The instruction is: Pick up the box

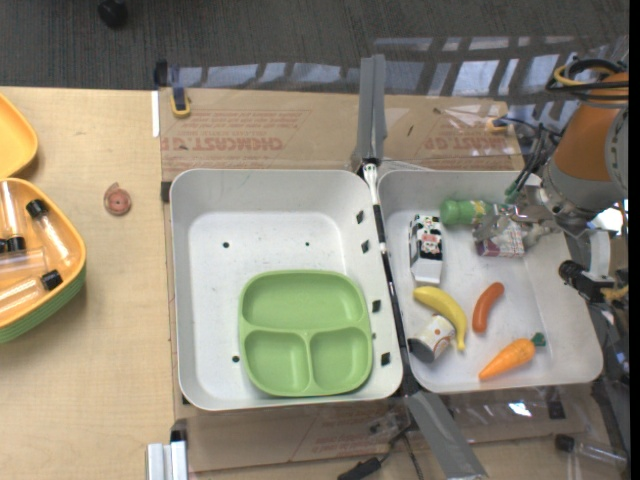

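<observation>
White box [427, 240] lies mid-bin; hand [503, 230], perhaps lowered, near far rim.

High, slanted, over both bins [190, 268]

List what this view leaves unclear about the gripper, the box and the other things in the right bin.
- Gripper: in the camera view its fingers blur into the crumpled packet under them; their state and any contact are unreadable.
- Box: a cow is printed on it, but the lettering is too small to read.
- Green bottle: its right end is hidden by the gripper.
- Small can: partly covered by the banana; label illegible.
- Arm: cut off by the right edge.
</observation>
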